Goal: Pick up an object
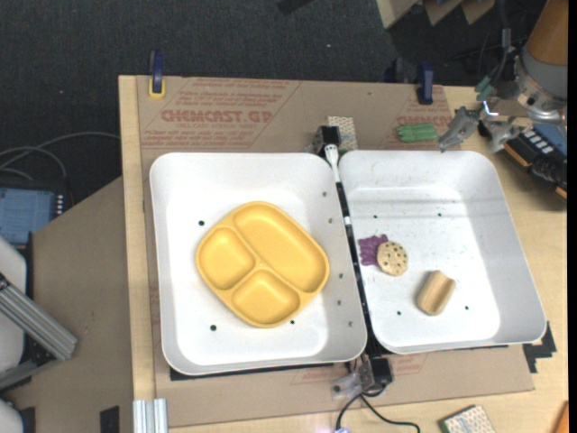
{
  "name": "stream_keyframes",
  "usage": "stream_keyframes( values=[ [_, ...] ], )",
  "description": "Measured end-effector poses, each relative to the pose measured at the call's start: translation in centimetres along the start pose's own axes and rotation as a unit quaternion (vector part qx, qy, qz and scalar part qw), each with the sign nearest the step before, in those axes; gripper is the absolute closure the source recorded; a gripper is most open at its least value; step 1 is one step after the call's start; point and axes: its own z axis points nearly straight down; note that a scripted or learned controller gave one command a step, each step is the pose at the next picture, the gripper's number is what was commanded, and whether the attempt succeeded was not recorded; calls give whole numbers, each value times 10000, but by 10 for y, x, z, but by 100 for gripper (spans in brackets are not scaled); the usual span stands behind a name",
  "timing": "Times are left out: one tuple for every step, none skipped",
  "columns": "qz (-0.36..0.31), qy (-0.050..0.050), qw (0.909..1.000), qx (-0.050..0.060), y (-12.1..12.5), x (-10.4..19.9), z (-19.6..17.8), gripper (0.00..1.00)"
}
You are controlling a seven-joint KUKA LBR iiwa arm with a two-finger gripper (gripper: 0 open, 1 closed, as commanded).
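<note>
A: Where is the gripper [462, 126]?

B: At the far right corner of the right bin [487, 318], above its rim; the arm [541, 70] comes in from the upper right; whether the jaws are wide or narrow, I cannot tell; nothing is seen between them.

A: And the things to pick?

B: In the right bin, towards its near left part; a round speckled cookie [392, 259] lies touching a small purple piece [369, 248] on its left; a tan cylinder-shaped block [435, 292] lies on its side just beside them, nearer the front edge; all three are well apart from the gripper.

A: The left bin [180, 332]?

B: It bears a yellow divided plate [261, 263] with three compartments, set at a slant in the middle.

A: Anything outside the bins?

B: A green item [417, 133] lies on the brown board [216, 111] behind the right bin, near the gripper; two blue clamps [157, 72] hold the board's far edge.
</note>
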Motion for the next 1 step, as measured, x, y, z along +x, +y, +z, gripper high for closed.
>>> stream_keyframes(
  values=[
    [8,131,9999,96,2,-41,156,0]
  ],
)
